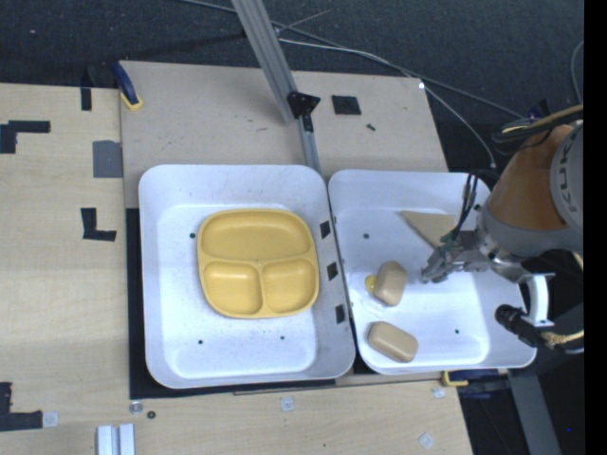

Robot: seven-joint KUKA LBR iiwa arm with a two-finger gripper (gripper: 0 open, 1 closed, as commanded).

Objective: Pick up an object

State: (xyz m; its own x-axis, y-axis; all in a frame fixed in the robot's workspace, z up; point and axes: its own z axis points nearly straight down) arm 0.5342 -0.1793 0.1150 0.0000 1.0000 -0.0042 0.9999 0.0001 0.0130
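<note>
We see a robotics lab. A plywood bench (237, 112) marked with black tape patches carries two white bins (161, 254) on a dark mat, a slanted metal pole (270, 45) rises from it, loose cables (379, 60) trail over dark carpet behind, and a grey-and-orange arm (536, 197) reaches in.

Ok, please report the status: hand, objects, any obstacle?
Hand low in right bin, nothing visibly held. Two tan lumps beside it. Yellow tray in left bin.
</note>
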